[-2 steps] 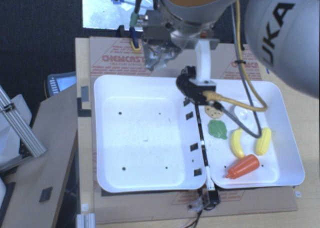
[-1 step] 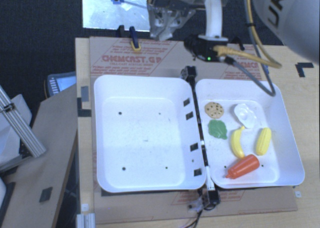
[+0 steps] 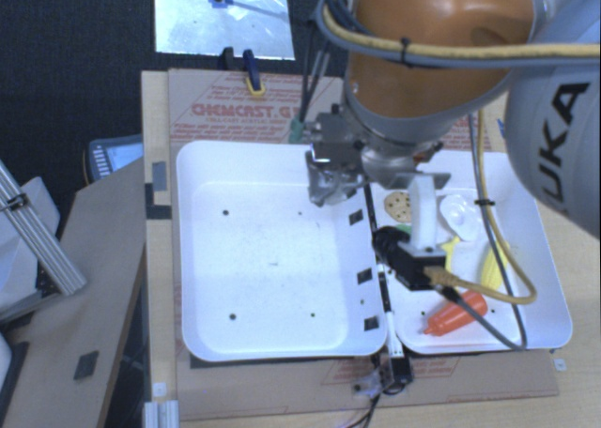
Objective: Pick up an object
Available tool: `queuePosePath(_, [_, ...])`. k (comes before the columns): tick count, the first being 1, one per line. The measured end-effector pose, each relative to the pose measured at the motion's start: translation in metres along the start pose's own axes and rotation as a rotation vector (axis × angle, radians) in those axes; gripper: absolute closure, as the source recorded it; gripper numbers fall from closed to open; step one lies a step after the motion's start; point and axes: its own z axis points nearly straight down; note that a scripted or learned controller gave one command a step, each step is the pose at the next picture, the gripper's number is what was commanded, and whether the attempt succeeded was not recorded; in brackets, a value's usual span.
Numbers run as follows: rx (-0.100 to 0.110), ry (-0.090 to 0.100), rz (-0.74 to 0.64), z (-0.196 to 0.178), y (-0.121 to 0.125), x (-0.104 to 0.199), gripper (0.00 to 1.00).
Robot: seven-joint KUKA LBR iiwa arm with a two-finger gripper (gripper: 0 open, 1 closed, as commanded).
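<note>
I am looking down on the bench and the arm is reaching in from the right, its big orange band looming over the far edge of both bins. The gripper is hanging low over the far right corner of the left bin, just beside the divider between the two bins. I cannot tell whether it is open or closed from this angle, and I am seeing nothing clearly held in it.

The objects are all lying in the right bin. An orange carrot-shaped toy is resting near the front edge, pointing left and nearward. A yellow corn-like piece is lying just beyond it, partly crossed by a yellow cable. A round tan cracker with dark dots is sitting near the divider, with a white object to its right. A black fitting on the cable is hanging over the middle of that bin.
</note>
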Motion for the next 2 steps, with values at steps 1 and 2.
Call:
queuePosePath(1, [-0.018, 0.007, -0.005, -0.03, 0.002, -0.003, 1.0])
queuePosePath(2, [-0.021, 0.008, -0.006, -0.09, 0.001, -0.003, 1.0])
